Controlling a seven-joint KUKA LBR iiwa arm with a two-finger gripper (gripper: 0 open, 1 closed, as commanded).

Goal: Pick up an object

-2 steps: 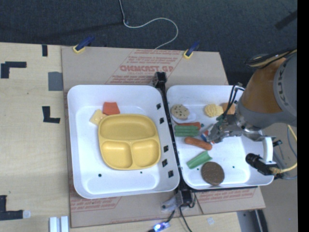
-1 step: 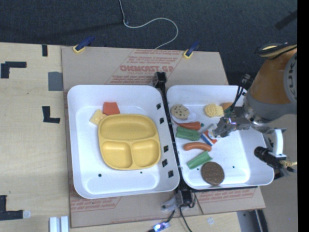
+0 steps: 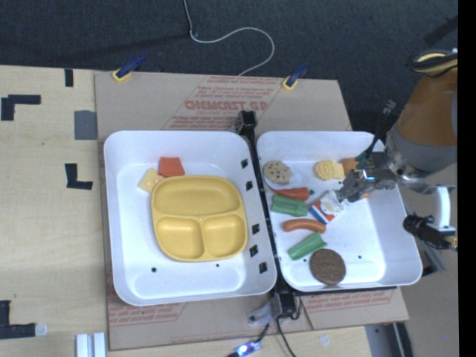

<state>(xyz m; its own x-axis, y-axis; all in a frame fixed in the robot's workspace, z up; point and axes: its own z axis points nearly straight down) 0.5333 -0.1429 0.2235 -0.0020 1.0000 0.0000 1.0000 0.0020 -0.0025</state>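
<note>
My gripper [image 3: 352, 190] is low over the right bin [image 3: 372, 274], near its upper right part. Just left and below its tip lies a small white packet with red and blue marks [image 3: 326, 210]. A yellow ridged piece [image 3: 328, 170] and an orange piece [image 3: 348, 163] lie just above the gripper. Further left in this bin are a speckled cookie [image 3: 277, 172], a red sausage [image 3: 291, 194], a green pod [image 3: 288, 207], an orange hot dog [image 3: 304, 225], a green pickle [image 3: 306, 247] and a brown patty [image 3: 327, 265].
The left bin [image 3: 126, 259] holds a yellow divided plate [image 3: 199, 218], a red block [image 3: 171, 166] and a pale yellow slice [image 3: 149, 180]. The arm's grey body with its orange band [image 3: 431, 125] hangs over the right bin's right edge. A black divider [image 3: 256, 192] separates the bins.
</note>
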